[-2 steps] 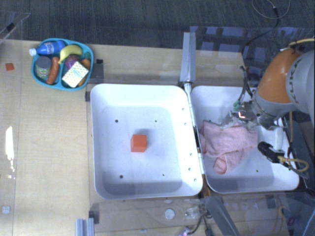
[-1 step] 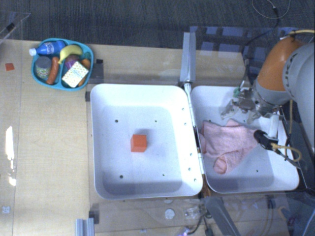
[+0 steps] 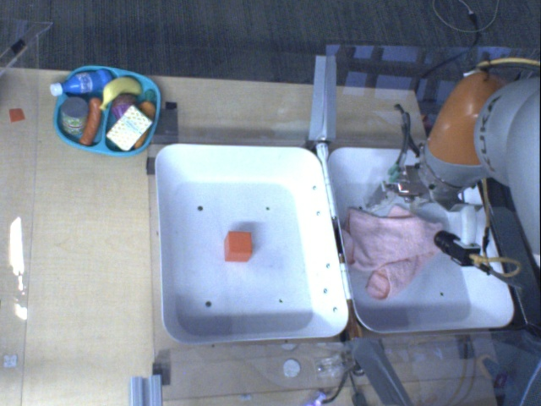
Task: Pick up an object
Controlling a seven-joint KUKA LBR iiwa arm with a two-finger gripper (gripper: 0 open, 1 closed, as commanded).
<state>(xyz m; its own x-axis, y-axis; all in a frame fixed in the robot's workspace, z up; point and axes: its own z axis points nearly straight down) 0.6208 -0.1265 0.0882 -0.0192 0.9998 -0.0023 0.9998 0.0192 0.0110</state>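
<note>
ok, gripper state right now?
Gripper: cannot be told; it sits over the top edge of the pink cloth in the right bin.

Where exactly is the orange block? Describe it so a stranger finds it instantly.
Start at the two white bins side by side; take the left bin. The orange block sits alone near its middle. Small, square and solid, it is unlike the crumpled pink cloth in the right bin.

Robot lab: bench [image 3: 84, 252], twin white bins [image 3: 177, 227].
</note>
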